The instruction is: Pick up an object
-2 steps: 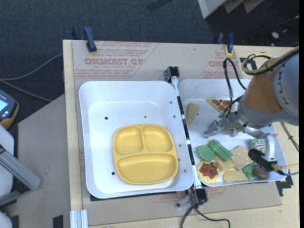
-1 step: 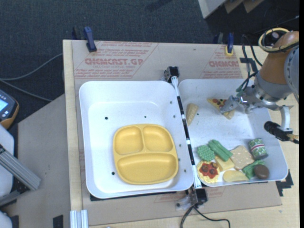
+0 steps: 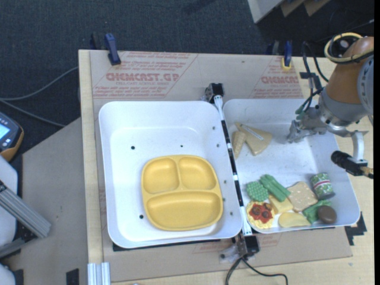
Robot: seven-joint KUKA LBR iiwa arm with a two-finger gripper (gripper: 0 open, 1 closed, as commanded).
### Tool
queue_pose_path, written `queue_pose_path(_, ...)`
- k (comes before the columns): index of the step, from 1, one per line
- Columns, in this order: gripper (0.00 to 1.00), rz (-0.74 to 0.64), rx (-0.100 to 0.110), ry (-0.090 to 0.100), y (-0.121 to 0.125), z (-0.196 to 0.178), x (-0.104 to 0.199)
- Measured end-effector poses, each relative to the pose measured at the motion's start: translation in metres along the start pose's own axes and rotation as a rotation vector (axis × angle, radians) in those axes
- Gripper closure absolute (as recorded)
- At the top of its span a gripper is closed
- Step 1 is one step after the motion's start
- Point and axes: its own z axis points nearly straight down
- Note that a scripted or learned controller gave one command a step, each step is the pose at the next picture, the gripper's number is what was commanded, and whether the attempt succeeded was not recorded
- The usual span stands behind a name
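Camera view, looking down at a slant on the bench: I see two shallow white bins side by side, the left bin (image 3: pixel 119 129) holding a yellow divided plate (image 3: pixel 181 192), the right bin (image 3: pixel 279 108) holding a scatter of toy food. My arm (image 3: pixel 347 82), grey with an orange band, reaches in from the right, and its gripper (image 3: pixel 298 129) hangs low over the upper part of the right bin, just beside a pair of pale tan wedges (image 3: pixel 250 140); nothing lies between the fingers, and whether they stand apart or together I cannot tell at this scale. Along the near edge of the same bin sit a green ridged piece (image 3: pixel 268 187), a red and yellow round piece (image 3: pixel 261 212), a tan slice (image 3: pixel 301 196), a small green-banded can (image 3: pixel 321 184) and a dark brown lump (image 3: pixel 327 214), most of them touching or crowded close. I judge the tan wedges the likeliest target, being nearest the gripper and well apart from the cluster. They look like light, stiff moulded plastic with smooth faces, so I expect them to slide or tip rather than deform; I would take hold across the narrow thickness of one wedge, near its broad end, avoiding the thin tip. The bin's slick floor may let a wedge skate away.
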Motion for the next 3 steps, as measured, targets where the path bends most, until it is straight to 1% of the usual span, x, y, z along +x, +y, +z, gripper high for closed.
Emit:
queue_pose_path(1,1.0,-0.007,-0.006,0.004,0.011,-0.059,0.09)
queue_pose_path(2,0.0,0.001,0.002,0.002,0.009,-0.054,0.084)
queue_pose_path(3,0.0,0.001,0.001,-0.003,0.027,0.013,0.101)
